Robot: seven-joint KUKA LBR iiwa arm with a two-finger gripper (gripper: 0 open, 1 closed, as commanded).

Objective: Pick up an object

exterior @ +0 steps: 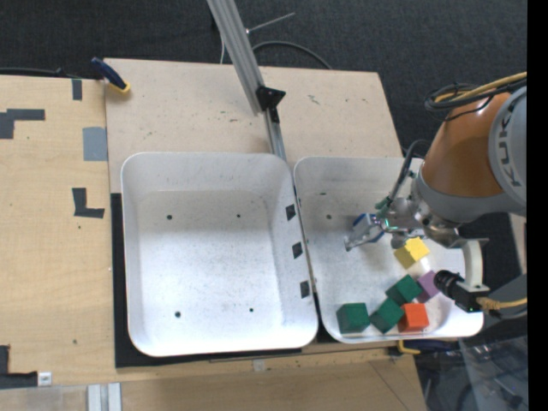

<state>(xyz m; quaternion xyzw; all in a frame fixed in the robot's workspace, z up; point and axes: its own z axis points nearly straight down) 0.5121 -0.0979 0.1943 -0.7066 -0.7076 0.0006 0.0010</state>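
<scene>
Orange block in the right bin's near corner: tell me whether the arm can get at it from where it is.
Probably yes. The orange block lies uncovered on top, below the gripper. A green block touching its left side and the bin wall close by may crowd the jaws.

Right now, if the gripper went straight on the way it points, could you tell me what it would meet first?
The gripper points toward the view's left and downward, so it would probably meet the bare floor of the right bin first. The blocks lie behind it, near the bin's lower corner. Its height is unclear.
</scene>
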